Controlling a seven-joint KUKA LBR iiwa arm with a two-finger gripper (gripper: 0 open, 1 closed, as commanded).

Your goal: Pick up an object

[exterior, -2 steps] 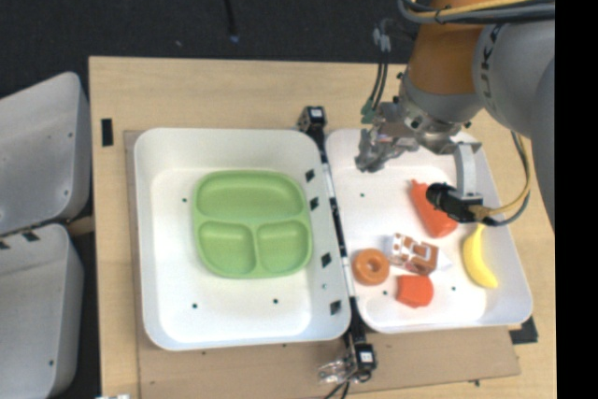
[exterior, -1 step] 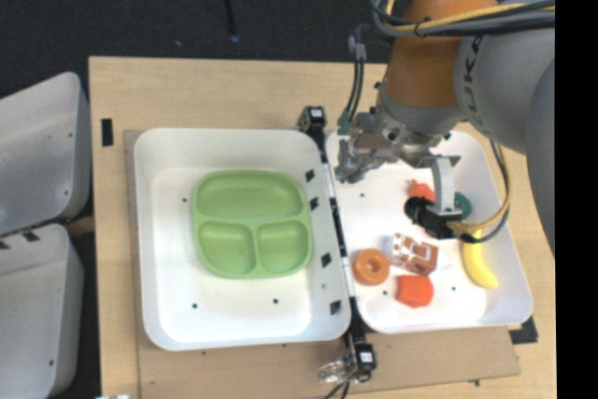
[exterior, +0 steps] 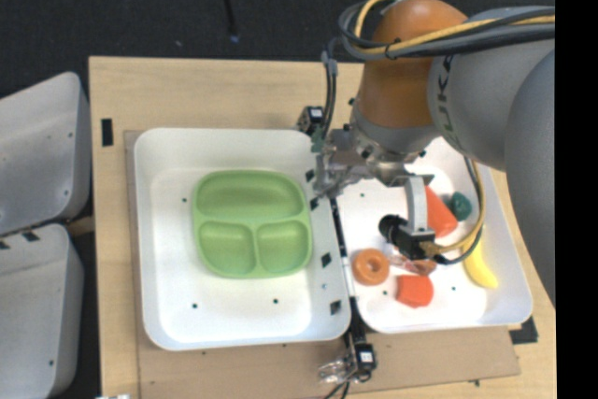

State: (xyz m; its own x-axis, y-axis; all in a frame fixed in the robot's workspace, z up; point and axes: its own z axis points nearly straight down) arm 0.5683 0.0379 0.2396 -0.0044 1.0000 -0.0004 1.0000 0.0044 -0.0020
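Gripper (exterior: pixel 324 178) is hovering at the right bin's (exterior: pixel 458 306) inner wall, jaw state unreadable here; orange ring (exterior: pixel 371 266) is lying nearest the jaws, so it should be centring over that and descending straight, avoiding the red block (exterior: pixel 414 291) just beyond.

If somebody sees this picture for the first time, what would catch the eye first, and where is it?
The green divided plate stands out most, lying in the left bin. Next comes the grey arm with its orange band, reaching in from the right over the right bin. Below it lie small bright things: an orange ring, a red block and a yellow banana.
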